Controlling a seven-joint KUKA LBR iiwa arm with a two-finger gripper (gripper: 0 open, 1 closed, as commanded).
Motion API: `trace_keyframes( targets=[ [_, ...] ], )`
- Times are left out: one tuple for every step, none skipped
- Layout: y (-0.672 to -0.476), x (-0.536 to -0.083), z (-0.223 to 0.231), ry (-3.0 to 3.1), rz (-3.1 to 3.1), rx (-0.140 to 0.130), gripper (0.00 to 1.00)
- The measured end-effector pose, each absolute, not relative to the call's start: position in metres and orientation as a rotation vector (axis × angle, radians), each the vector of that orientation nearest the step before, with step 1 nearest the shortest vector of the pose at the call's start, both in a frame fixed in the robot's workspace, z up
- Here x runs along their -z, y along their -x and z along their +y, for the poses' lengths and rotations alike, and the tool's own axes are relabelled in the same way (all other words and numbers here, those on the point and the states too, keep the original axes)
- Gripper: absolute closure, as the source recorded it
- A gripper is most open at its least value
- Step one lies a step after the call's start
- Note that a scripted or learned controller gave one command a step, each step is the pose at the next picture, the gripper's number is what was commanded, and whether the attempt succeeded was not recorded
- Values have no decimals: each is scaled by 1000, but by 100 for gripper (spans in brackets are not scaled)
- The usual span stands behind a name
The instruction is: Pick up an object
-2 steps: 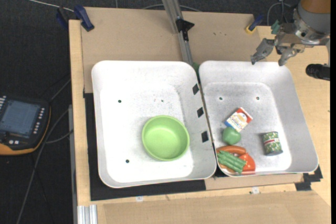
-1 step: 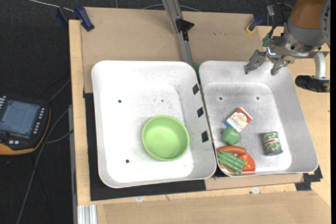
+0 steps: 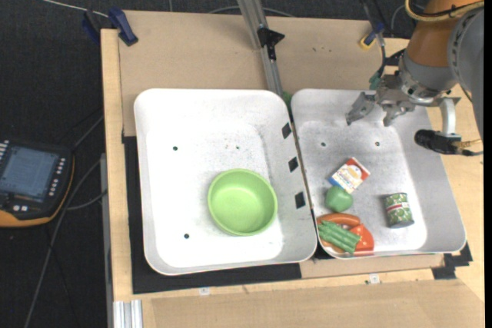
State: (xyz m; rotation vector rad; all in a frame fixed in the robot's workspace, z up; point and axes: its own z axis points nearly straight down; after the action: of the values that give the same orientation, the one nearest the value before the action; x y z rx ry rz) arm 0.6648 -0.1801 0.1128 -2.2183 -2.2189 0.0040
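Observation:
My gripper [image 3: 374, 114] hangs over the far part of the right bin [image 3: 430, 165], its fingers spread open with nothing between them. Nearer the front of that bin lie a small white and orange carton [image 3: 350, 174], a green apple [image 3: 338, 200], a green can [image 3: 397, 210] and a pack of red and green vegetables [image 3: 344, 235]. All of them sit well below and in front of the gripper. A green bowl [image 3: 241, 201] rests in the left bin [image 3: 177, 165].
A slanted metal pole [image 3: 250, 4] crosses the bench behind the bins. Blue clamps [image 3: 121, 25] hold the bench's far corners. A handheld pendant [image 3: 31, 177] lies off the bench at the left. The far half of the right bin is bare.

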Motion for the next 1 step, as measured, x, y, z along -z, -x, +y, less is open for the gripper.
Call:
trace_keyframes(
  targets=[
    [-667,-127,-180,2222,-2224,2,100]
  ],
)
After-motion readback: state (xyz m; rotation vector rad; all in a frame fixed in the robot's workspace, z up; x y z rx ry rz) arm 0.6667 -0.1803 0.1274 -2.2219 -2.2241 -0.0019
